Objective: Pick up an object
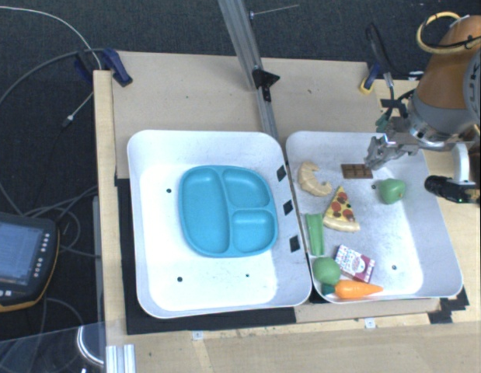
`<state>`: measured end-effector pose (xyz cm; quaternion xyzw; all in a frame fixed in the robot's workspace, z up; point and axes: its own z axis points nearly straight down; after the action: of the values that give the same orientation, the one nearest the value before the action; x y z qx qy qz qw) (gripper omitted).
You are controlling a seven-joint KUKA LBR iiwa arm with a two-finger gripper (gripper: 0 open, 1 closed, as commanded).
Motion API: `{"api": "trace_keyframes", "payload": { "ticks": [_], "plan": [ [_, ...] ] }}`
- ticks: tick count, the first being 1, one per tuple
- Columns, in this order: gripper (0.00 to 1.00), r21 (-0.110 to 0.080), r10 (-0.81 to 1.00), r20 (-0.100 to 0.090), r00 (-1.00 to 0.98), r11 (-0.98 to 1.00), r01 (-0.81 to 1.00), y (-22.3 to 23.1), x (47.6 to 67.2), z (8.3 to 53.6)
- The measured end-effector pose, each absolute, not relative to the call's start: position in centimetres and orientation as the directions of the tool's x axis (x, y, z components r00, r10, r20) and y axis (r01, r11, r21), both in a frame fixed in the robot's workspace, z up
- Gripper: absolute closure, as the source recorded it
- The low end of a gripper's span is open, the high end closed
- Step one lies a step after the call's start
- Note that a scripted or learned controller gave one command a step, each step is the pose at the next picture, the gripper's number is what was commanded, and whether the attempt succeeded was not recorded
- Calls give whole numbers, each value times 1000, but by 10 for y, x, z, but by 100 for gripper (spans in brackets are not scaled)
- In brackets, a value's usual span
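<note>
The right bin [426, 239] holds several toy foods: a tan croissant-shaped piece [311, 179], a pizza slice [341, 210], a brown chocolate bar [355, 171], a green pepper-like piece [391, 190], a green stick [314, 234], a green round fruit [327, 270], a pink packet [354, 263] and an orange carrot [357, 290]. My gripper [378, 155] hangs at the bin's far side, just right of the chocolate bar and above-left of the green piece. Nothing is visible between its fingers.
The left bin [147, 231] carries a blue divided tray [226, 210]. A metal pole [244, 37] slants down to the gap between the bins. Cables and a pendant [19, 259] lie off the bench at left.
</note>
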<state>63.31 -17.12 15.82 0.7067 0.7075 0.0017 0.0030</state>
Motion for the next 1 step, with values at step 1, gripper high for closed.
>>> {"api": "trace_keyframes", "payload": {
  "ticks": [1],
  "plan": [
    [100, 7, 1000, -1, -2, 2, 1000, -165, 637, 204]
  ]
}}
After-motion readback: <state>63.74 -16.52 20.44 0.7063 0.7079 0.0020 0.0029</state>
